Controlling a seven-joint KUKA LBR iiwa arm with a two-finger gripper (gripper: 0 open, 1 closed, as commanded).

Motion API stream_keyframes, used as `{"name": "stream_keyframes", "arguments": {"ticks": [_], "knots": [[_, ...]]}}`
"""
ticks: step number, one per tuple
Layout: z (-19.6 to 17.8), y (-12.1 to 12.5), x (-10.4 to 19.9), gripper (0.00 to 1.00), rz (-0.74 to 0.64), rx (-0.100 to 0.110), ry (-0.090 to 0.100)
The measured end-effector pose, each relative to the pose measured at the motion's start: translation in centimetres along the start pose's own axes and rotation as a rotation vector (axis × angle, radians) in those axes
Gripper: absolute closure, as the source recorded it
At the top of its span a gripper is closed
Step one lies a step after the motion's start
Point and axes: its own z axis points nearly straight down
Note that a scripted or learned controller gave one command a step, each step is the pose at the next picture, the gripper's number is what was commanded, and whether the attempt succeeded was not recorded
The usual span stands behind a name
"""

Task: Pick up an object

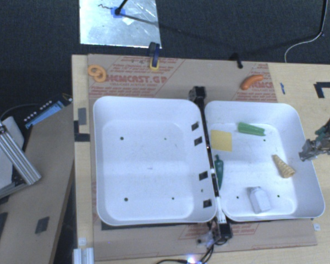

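The claw (309, 150) is at the right bin's (305, 131) right rim, beside the cone (284, 166); I cannot tell its state.

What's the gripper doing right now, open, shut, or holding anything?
Gripper: at the right rim of the right bin, nothing visibly held; open or shut cannot be told from this view.

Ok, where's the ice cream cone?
The cone lies in the right bin, near its right wall, below the green block and above the grey block.
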Motion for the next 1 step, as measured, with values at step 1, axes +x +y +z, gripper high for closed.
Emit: {"name": "stream_keyframes", "arguments": {"ticks": [1], "knots": [[-10.39, 0.21, 14.58, 1.00, -0.011, -0.010, 0.003]]}}
